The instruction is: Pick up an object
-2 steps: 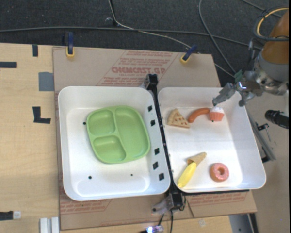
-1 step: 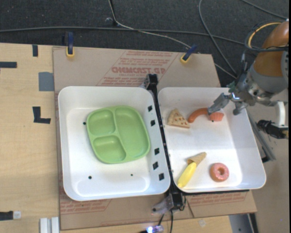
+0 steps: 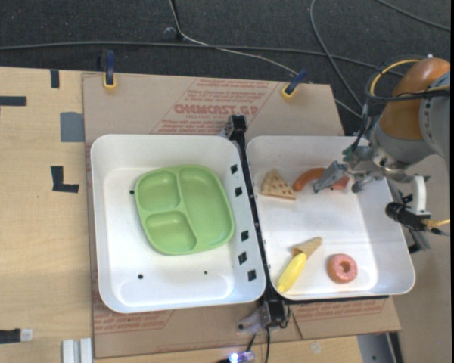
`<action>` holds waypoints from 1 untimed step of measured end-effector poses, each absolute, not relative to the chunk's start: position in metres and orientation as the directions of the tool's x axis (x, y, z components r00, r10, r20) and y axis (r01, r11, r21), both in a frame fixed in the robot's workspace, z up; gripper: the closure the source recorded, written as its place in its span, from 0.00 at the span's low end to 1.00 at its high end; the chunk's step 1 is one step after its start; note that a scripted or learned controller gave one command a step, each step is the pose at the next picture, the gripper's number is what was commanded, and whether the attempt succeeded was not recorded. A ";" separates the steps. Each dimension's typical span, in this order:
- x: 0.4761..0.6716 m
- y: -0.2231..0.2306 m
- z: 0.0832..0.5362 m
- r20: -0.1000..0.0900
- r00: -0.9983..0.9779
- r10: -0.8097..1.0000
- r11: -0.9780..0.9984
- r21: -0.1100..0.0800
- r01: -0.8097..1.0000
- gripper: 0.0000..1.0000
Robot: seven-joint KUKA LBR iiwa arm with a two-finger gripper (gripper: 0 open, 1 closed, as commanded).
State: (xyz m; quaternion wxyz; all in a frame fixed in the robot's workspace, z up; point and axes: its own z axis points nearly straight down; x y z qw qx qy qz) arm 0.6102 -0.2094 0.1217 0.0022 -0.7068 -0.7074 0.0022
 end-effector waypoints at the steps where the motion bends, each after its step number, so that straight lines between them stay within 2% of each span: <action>1: 0.611 -0.209 0.084 -0.003 -0.002 1.000 0.002 0.001 1.000 0.00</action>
